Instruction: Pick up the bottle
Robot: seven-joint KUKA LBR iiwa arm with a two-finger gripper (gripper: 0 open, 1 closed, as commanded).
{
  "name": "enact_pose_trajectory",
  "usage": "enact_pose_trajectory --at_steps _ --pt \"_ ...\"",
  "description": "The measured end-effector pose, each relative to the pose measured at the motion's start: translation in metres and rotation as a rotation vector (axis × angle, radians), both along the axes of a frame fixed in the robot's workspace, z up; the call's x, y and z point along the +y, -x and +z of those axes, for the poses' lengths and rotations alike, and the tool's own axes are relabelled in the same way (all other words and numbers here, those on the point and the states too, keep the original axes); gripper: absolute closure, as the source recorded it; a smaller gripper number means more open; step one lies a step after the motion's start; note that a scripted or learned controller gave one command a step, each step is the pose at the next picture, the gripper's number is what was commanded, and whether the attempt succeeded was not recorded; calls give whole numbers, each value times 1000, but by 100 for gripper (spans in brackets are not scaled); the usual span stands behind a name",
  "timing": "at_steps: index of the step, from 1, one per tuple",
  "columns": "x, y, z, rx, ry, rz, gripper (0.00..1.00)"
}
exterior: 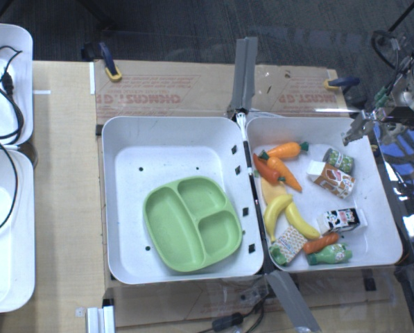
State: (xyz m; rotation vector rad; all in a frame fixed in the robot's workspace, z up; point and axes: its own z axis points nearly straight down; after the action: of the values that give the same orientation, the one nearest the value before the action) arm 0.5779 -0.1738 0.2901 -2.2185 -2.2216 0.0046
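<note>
– Gripper (354, 130) of mine hangs over the far right corner of the right bin (390, 217), above bare white floor. Whether it is released or clenched I cannot tell from this angle. Nothing is in it.

– And the bottle?

– The green bottle (329, 254) lies on its side against the near wall of that same bin, well apart from me. A small carrot (321, 242) lies just beside it, possibly touching, and a patterned packet (288, 243) sits at its left end.

– How do you expect it to handle?

– It looks like a small plastic toy, so I judge it light, stiff and rather smooth. Being rounded and lying down, it may roll or squirt sideways if I close off-centre.

– Where would you take hold?

– Across the middle of the body, closing square to its long axis, where it looks widest and most even. The end I'd avoid; it looks narrower and could slip out.

– Anything in the way?

– The carrot crowds one side and the bin wall the other, so there is little room to come down.
</note>
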Motion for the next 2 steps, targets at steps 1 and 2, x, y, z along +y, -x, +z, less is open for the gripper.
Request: enact_pose_trajectory --at_steps 1,2 --pt "-35 -81 6 -2 2 -120 0" --pt "-34 -82 15 -1 5 -114 100"
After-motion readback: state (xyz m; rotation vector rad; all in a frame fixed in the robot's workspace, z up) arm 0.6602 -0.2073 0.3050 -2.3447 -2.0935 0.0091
